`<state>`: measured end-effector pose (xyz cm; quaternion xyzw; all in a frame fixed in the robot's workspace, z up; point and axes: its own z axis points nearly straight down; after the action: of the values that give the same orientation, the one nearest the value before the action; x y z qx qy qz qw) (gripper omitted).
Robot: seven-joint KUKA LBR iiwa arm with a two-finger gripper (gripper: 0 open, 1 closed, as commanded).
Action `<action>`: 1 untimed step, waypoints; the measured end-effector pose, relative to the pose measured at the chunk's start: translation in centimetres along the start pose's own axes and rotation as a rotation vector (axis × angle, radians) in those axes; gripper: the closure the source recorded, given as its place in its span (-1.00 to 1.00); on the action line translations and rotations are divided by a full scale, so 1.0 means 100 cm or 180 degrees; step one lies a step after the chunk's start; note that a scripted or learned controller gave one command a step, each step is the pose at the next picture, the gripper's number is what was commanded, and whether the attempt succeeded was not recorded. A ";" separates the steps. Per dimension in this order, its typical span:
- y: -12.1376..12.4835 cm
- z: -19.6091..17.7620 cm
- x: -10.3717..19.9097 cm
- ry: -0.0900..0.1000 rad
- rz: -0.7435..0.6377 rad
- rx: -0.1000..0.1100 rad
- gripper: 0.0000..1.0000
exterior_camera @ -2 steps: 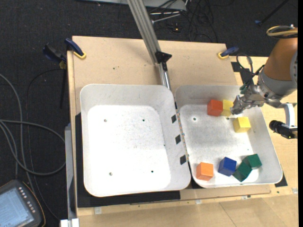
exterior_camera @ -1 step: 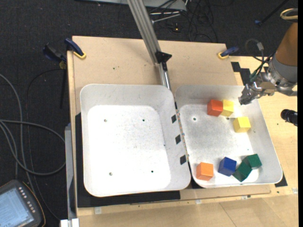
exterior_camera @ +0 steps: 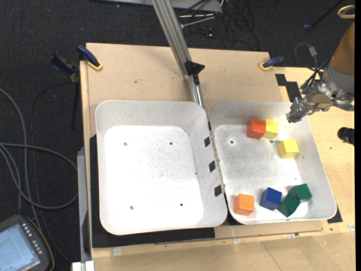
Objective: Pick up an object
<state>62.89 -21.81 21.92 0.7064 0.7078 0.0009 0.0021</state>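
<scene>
Blocks (exterior_camera: 257,128) in rt bin (exterior_camera: 318,168), hand (exterior_camera: 294,116) at rim (fingers unclear)

We see a wooden board (exterior_camera: 146,75) on a dark floor. A silver pole (exterior_camera: 172,30) leans over the board's far edge. Clamps (exterior_camera: 89,58) grip its far corners. Black cables (exterior_camera: 28,151) lie left of the board, and a small screen (exterior_camera: 20,247) sits near its front left corner.

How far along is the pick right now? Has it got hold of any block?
Nothing looks picked so far: the red-orange block, two yellow blocks, orange block, blue block and green blocks all lie in the right bin. In hand: the gripper hovers at that bin's upper right edge, carrying no block. Left: descend, grasp, lift.
</scene>
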 end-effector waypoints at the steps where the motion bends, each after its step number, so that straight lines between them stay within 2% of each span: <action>1: -0.004 -0.011 0.048 0.0009 -0.0017 0.0009 1.00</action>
<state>62.52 -17.05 23.03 0.7046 0.7096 0.0008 0.0002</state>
